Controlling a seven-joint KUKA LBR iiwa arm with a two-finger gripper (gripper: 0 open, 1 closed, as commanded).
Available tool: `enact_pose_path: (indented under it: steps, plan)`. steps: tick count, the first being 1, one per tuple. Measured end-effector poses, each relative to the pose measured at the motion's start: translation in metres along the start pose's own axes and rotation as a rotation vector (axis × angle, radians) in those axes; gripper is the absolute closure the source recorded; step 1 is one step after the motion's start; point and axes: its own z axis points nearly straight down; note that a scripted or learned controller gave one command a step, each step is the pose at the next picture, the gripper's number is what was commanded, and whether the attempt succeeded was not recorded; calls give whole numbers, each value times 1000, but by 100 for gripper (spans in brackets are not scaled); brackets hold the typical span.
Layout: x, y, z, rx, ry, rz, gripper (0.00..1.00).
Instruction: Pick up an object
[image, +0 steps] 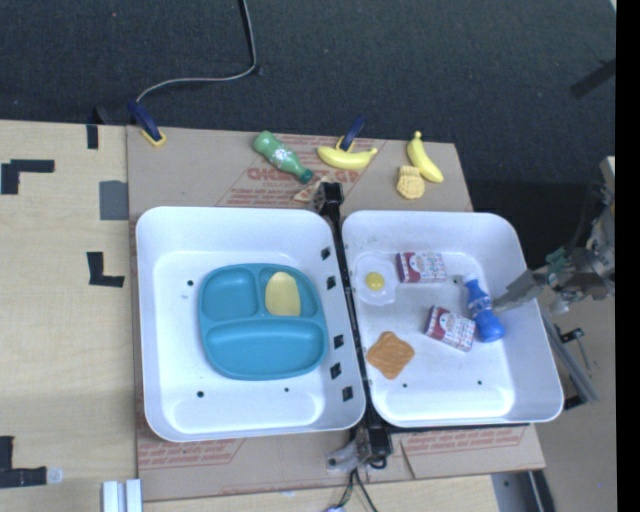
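White and shallow, two bins side by side on a cardboard-covered bench, seen from above at a slant. Inside the left bin (150, 300), a blue divided plate (250, 340), with a yellow oval piece (283, 294) lying in its upper right compartment. Inside the right bin (530, 350), several small toy foods: a fried egg (375, 282) near the left wall, a red and white carton (421, 267) just beside it, a second carton (448, 328) lower down, tilted, and an orange slice of toast (390, 354) towards the front left. Against the second carton's right end, a blue bottle (481, 311), lying near the bin's right wall with its neck pointing up and away. Reaching in over that right wall, a grey gripper (520, 285), its tip just beside the blue bottle's neck, close enough that touching or not cannot be told. Impossible to tell whether the gripper is wide, narrow or closed on anything; too small and blurred at this angle. Beyond the bins, on bare cardboard, a green bottle (283, 155) lying down, a banana (346, 156), a second banana (424, 160) and a small yellow ridged piece (409, 183) just below it. Further back, dark carpet with a thin grey cable (245, 50) trailing across.
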Motion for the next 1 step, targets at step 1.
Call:
enact_pose_path:
  steps: [1]
  plan:
    - [0, 50, 108, 3, 1, -1, 0]
